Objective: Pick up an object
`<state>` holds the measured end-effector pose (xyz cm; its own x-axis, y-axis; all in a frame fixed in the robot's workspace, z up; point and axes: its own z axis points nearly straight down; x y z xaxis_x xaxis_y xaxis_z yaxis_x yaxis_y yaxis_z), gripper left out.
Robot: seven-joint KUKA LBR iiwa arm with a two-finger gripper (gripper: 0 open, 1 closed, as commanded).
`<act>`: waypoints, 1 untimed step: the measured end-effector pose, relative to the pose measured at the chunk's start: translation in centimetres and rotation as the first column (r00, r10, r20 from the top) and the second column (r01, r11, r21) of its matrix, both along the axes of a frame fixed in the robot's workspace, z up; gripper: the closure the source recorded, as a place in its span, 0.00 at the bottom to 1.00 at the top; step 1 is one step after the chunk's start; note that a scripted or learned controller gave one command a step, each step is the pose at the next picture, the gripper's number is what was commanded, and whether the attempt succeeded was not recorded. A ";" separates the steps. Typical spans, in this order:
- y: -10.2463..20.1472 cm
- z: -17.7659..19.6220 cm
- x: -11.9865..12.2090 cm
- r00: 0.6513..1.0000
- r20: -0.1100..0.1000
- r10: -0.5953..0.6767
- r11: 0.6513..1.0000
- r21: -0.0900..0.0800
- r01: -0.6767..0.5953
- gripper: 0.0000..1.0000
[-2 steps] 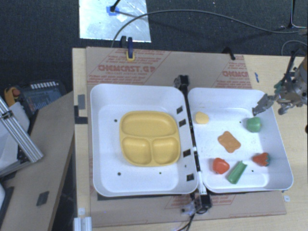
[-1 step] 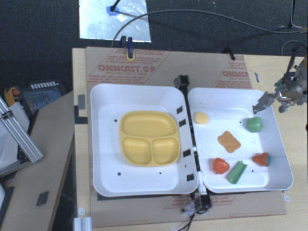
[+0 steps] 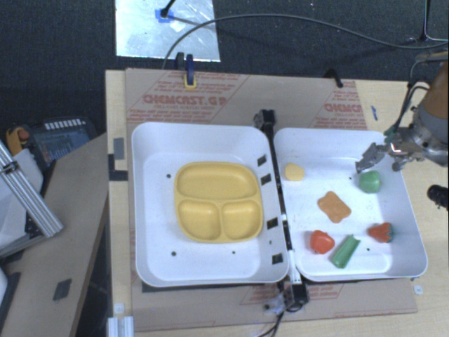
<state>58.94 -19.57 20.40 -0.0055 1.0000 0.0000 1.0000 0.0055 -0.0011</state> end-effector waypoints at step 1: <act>-0.4 -4.2 0.2 1.000 0.001 -0.004 1.000 0.000 0.004 0.00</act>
<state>59.13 -19.97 16.16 -0.0018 1.0000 -0.0003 1.0000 0.0018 -0.0003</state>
